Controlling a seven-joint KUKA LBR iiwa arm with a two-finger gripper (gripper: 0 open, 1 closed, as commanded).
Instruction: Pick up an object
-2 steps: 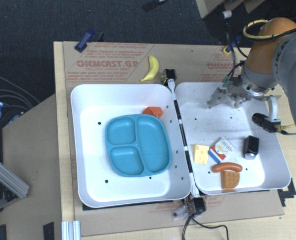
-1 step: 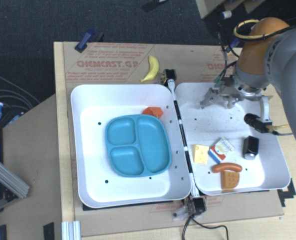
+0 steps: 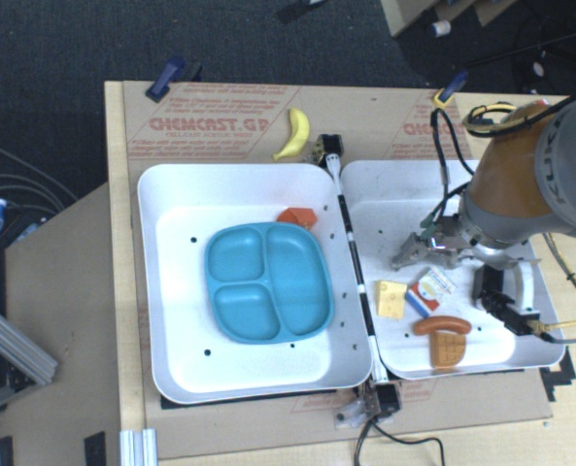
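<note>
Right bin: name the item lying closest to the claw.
The white, red and blue packet, just below the claw. The yellow block, hot dog and toast lie farther down the right bin.

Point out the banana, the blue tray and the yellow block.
banana (image 3: 293, 135), camera view, middle of its curved body, on the board behind the bins.
blue tray (image 3: 268, 282), camera view, the ridge where its compartments meet, in the left bin.
yellow block (image 3: 391, 300), camera view, its top face, in the right bin.

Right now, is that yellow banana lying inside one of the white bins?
No, the banana lies on the brown board behind the left bin, outside its rim.
</note>
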